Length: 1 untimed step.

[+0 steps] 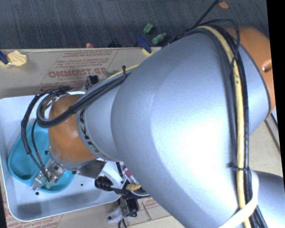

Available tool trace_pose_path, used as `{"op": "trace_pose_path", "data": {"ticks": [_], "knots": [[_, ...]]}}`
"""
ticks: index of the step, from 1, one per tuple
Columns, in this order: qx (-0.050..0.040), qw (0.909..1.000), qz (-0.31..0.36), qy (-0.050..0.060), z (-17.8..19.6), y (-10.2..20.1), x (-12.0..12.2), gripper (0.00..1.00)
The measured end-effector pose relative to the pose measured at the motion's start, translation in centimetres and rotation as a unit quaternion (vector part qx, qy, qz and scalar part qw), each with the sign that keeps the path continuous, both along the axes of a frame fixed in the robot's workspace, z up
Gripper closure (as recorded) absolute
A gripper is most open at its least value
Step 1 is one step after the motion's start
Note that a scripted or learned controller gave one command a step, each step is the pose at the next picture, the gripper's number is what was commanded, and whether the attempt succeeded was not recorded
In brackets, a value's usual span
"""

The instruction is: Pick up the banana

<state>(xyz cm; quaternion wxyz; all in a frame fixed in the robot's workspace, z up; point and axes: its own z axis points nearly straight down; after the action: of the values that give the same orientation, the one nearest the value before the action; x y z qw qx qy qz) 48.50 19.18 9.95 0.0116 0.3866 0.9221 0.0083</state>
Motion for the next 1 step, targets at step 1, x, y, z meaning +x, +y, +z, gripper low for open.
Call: {"op": "trace_pose_path", "data": {"ticks": [1], "knots": [[-0.0021,0.9978,-0.064,0.014,16.33,-7.27,-0.80,0.00]]}}
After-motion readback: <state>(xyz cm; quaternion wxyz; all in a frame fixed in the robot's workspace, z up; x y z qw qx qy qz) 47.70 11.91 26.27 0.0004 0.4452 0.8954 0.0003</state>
